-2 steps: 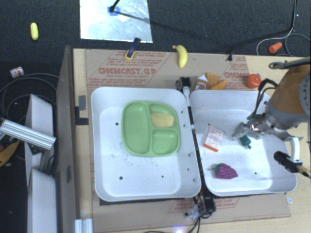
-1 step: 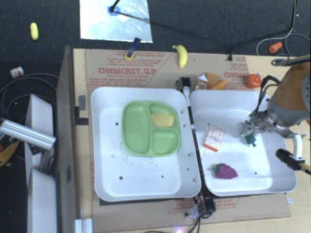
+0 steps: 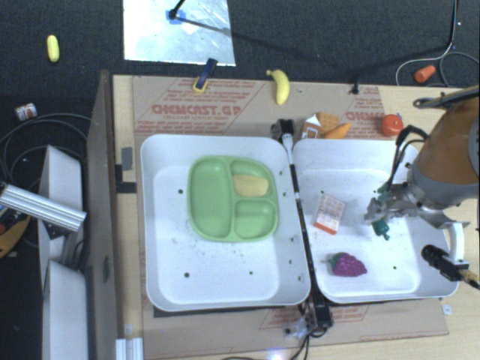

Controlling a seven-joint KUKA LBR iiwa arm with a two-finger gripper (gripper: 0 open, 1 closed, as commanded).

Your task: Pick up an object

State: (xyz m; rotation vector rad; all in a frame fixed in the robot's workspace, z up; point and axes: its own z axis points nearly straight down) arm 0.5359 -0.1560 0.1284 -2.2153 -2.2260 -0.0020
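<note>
While the arm [image 3: 450, 156] reaches over the right bin [image 3: 360, 163], the counter [image 3: 247, 100] carries two white bins side by side. All positions below are given relative to the right bin.

The left bin [image 3: 172, 171] touches the right bin along their shared rim and holds a green divided plate [image 3: 225, 201] with a pale yellow piece [image 3: 250, 182] in one compartment. A banana [image 3: 280, 86] lies on the counter beyond the bins.

The gripper [image 3: 381, 220] hangs low over the floor of the right bin, toward its arm side. Whether the fingers are spread or pressed together cannot be told; a teal part obscures them, and nothing is seen pinched.

Inside the right bin, a purple grape bunch [image 3: 346, 265] lies near the front wall, and a white-and-orange packet [image 3: 329, 213] lies near the centre, just beside the shared rim.

The grape bunch is the likeliest target. It is probably a light, stiff plastic toy with a bumpy, somewhat slippery surface. Take hold across its narrow width at the middle. The packet is flat, light, and harder to pinch from above.
</note>
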